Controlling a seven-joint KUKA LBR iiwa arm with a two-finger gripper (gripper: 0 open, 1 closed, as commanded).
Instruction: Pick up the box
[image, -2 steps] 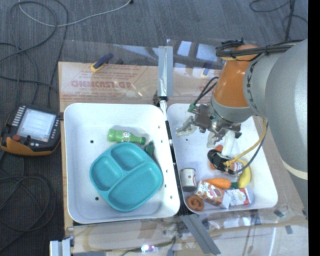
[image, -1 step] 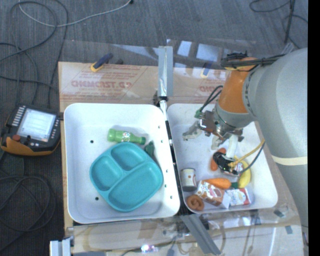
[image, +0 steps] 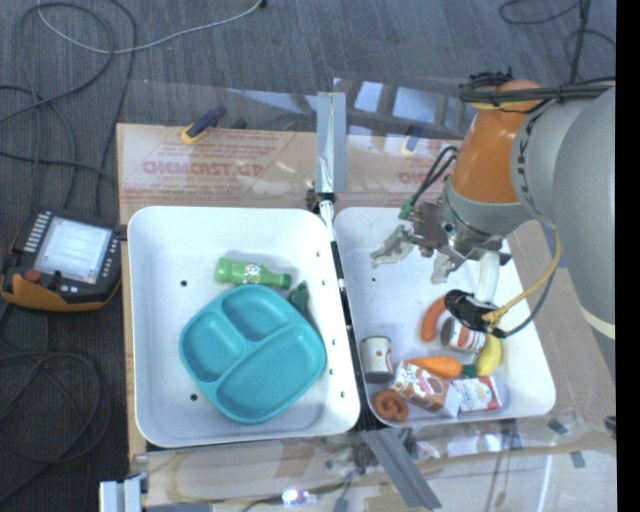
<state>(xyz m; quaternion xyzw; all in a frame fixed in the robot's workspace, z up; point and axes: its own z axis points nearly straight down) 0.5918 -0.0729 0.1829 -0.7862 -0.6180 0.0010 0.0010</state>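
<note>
Pincer (image: 420, 252), spread open and grasping nothing, hangs over the far part of the right bin (image: 385, 290), so it should travel nearward to the box (image: 422, 386) among the clutter, straddling it squarely without nudging the carrot (image: 436, 366).

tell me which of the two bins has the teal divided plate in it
The left bin, on the far side from the arm. It holds the teal plate and a green bottle; the right bin holds the small food items and the gripper above it.
</note>
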